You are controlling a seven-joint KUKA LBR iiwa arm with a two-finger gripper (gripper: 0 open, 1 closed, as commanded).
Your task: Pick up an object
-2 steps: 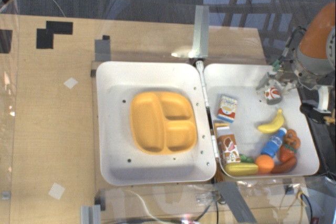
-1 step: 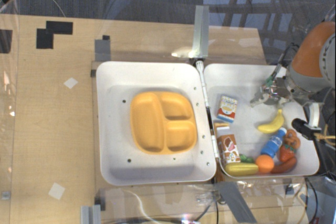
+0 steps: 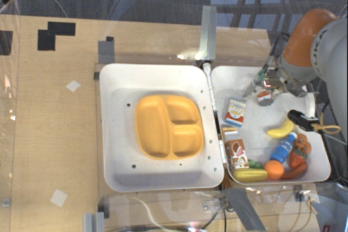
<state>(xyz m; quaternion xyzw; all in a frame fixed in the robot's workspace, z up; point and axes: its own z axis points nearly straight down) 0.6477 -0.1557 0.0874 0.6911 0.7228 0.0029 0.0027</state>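
Observation:
My gripper (image 3: 265,91) hangs over the far part of the right bin (image 3: 247,77), close to the bin floor. A small red and white thing (image 3: 264,98) sits right under it; I cannot tell whether it is held. Loose in the same bin lie a small white and orange carton (image 3: 235,112), a banana (image 3: 280,129), a blue bottle (image 3: 283,148), a brown carton (image 3: 237,153), a yellow corn cob (image 3: 250,174), an orange ball (image 3: 275,169) and a red fruit (image 3: 299,152).
The left bin (image 3: 117,117) holds a yellow divided plate (image 3: 167,126). A metal post (image 3: 208,30) stands behind the ridge between the bins. The grey and orange arm (image 3: 312,46) enters from the right over the right bin's far corner.

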